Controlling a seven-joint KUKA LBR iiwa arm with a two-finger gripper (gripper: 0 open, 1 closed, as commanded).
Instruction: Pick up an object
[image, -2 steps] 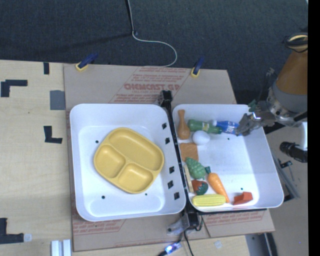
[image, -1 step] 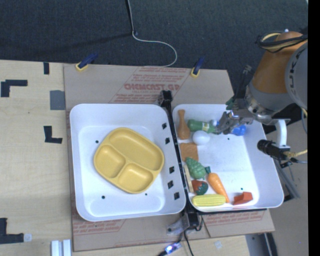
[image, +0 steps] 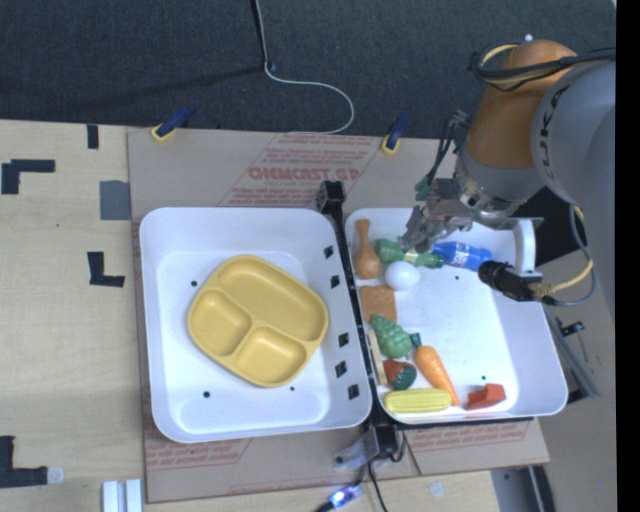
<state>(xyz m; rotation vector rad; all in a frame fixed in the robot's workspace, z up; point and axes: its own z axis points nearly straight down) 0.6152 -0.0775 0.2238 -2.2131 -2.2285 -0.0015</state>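
- Camera view: two white bins are seen side by side; the left bin (image: 160, 300) holds a yellow divided plate (image: 258, 318) lying flat near its centre, well apart from the arm.
- The right bin (image: 530, 370) carries the loose objects, crowded along its 9 o'clock wall and 6 o'clock edge; this is judged to be the result of tipping in, not arranging.
- Along that wall, from 12 toward 6 o'clock, are noted: a tan bottle-shaped piece (image: 366, 254), a white egg (image: 401, 276), a tan flat slab (image: 378, 302), a green leafy vegetable (image: 395, 338), a carrot (image: 434, 367), a dark red piece (image: 401, 375), a corn cob (image: 418, 401) and a red block (image: 486, 396).
- A blue bottle (image: 462, 254) lies on its side at the bin's 12 o'clock end, with a green piece (image: 412, 259) just beside it.
- The gripper (image: 425, 232) is positioned low over this 12 o'clock cluster, directly above the green piece and near the egg.
- Whether the pincer is open, closed or gripping cannot be told; its tips are lost against the clutter.
- Judgement: the green piece or blue bottle is the likely target; nothing is seen lifted, so the pick is not yet done.
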